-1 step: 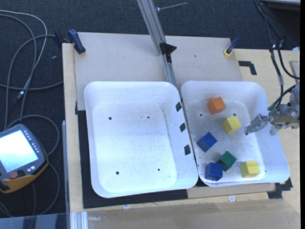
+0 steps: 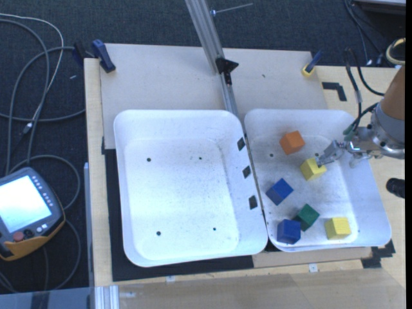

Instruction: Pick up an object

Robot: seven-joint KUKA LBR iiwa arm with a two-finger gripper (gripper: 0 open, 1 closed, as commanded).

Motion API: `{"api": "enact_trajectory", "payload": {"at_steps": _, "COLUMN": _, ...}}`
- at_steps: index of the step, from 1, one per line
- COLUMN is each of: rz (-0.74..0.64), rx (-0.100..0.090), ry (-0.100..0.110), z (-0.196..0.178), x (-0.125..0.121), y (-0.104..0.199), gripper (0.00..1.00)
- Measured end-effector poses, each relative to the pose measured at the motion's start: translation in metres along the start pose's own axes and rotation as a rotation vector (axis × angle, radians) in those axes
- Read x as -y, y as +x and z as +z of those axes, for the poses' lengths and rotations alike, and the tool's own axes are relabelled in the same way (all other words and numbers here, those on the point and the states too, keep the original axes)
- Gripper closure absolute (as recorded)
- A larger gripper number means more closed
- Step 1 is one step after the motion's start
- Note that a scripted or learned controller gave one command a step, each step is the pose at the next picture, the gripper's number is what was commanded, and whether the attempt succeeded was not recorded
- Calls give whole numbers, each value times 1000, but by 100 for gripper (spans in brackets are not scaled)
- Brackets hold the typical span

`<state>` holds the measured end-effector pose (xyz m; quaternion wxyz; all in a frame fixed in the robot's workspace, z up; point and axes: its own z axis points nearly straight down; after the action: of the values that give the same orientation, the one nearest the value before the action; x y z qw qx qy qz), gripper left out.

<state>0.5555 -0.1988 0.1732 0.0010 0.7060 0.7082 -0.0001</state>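
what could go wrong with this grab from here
The gripper sits at the edge of the upper yellow block, not squarely over it, so it may nudge the block aside rather than catch it. A pushed block could slide toward the blue block or orange block nearby. The right bin wall is close behind the arm.

Six small blocks, all in the right bin (image 2: 367, 192). Orange cube (image 2: 291, 141) farthest back, tilted. Yellow block (image 2: 312, 168) just below-right of it. Blue cube (image 2: 279, 191) mid-bin, rotated. Green cube (image 2: 308, 215) touching a second blue cube (image 2: 288, 230) at the near rim. Second yellow cube (image 2: 337, 227) right of the green one, flat.
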Motion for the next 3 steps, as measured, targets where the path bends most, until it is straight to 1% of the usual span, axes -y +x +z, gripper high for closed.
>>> {"api": "enact_trajectory", "payload": {"at_steps": 1, "rz": -3, "rx": -3, "ry": 2, "z": 78, "x": -55, "y": 34, "gripper": 0}}
{"api": "enact_trajectory", "payload": {"at_steps": 2, "rz": 4, "rx": -3, "ry": 6, "z": 74, "x": -10, "y": 28, "gripper": 0}}
{"api": "enact_trajectory", "payload": {"at_steps": 3, "rz": 2, "rx": -3, "ry": 1, "z": 63, "x": -13, "y": 29, "gripper": 100}}
